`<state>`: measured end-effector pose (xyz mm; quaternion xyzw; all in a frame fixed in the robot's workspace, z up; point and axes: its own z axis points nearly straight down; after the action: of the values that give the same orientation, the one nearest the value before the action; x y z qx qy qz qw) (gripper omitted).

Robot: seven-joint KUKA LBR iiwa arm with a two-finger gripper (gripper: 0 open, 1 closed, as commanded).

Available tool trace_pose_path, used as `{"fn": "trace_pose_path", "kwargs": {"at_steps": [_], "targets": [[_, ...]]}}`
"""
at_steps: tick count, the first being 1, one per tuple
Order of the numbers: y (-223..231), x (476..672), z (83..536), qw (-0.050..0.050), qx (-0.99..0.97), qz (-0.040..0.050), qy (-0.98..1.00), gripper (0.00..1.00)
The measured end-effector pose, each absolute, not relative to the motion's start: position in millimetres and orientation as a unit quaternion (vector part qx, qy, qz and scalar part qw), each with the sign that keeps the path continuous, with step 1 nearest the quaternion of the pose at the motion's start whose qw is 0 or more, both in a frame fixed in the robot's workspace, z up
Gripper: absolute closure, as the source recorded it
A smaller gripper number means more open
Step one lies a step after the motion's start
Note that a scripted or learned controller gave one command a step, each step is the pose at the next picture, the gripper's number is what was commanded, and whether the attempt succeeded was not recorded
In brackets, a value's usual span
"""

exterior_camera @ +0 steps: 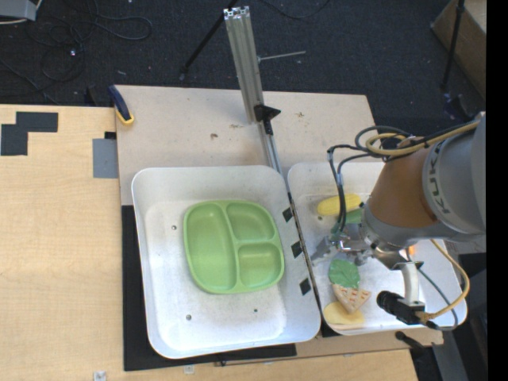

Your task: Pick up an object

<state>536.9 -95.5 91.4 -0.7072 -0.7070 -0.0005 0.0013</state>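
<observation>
Camera view looks down on two white bins set side by side on a pale board (198, 125). Left bin (159, 292) holds a green plate (234, 245) with three compartments, lying flat near its middle. Right bin (305, 185) holds four small things in its left half: a yellow piece (336, 205) towards the far end, a green piece (344, 273) nearer the middle, a tan wedge (352, 298) just below it, and a pale disc (342, 315) partly under the wedge at the near wall. The arm (444, 185) comes in from the right, its orange band (401, 197) over the right bin, and the gripper (343, 248) hangs between the yellow piece and the green piece, just above the green one in the picture. Whether it is wide or narrow cannot be told from this angle, and nothing can be seen held in it; whether it touches the green piece is also unclear. A metal post (245, 62) rises behind the bins, and a blue and yellow tool (121, 105) lies at the board's far left corner.
</observation>
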Motion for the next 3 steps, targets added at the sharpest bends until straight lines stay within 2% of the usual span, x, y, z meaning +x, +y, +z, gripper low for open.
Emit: {"fn": "trace_pose_path", "kwargs": {"at_steps": [1, 2, 3], "targets": [[-96.3, 539.6, 103.8, -0.002, -0.709, -0.0036, -0.705, 1.00], [-91.9, 534.7, 163.5, -0.001, -0.707, -0.0009, -0.707, 1.00], [-86.2, 543.0, 212.5, -0.001, -0.707, -0.0006, -0.708, 1.00]]}}
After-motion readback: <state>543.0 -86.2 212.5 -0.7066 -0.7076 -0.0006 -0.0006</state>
